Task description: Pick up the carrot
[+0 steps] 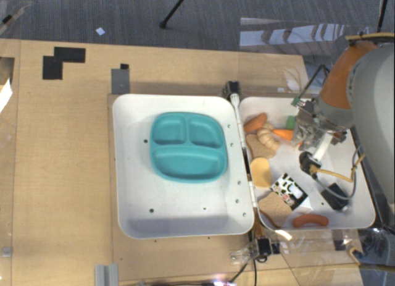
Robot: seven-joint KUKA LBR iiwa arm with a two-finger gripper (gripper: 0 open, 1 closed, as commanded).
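The light is bright and even, coming from above. The left white bin (pixel 179 217) has a soft grey shadow along its near inside wall. A shiny patch of glare sits on the floor (pixel 290 33) behind the worktop (pixel 55 173). The big grey arm (pixel 373 93) looks blurry, and small things look a bit fuzzy
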